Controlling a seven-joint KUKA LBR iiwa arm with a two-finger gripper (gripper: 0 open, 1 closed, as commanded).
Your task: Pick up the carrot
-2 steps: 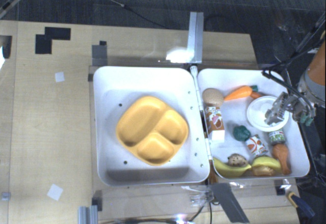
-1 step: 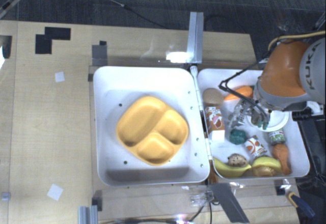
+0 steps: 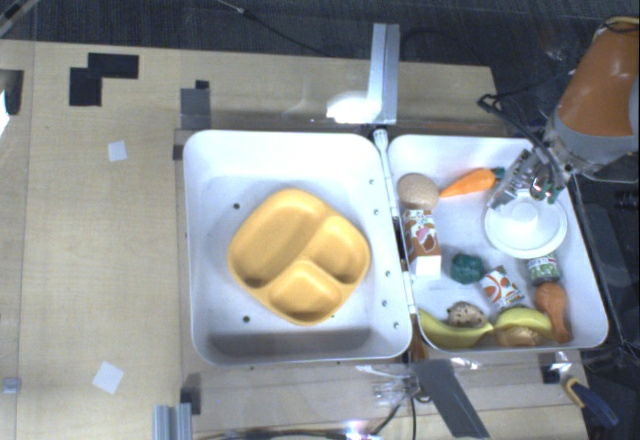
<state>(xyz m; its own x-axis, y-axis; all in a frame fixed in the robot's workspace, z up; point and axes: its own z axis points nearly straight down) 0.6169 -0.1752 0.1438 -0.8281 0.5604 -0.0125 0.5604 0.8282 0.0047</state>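
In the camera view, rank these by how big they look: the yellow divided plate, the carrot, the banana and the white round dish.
1. yellow divided plate, clearly the largest
2. white round dish
3. banana, partly covered by other items, so its place is unsure
4. carrot, looks close to the banana in length

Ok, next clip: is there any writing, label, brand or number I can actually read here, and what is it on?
No text here can be read.
Brown bottle in the right bin: it has a red and white label, too blurred to read.
Small carton beside the green toy: it has an orange and white print, too small to read.
Black marks on the bench: plain shapes, not letters.
The carrot and the yellow tray carry no marking.
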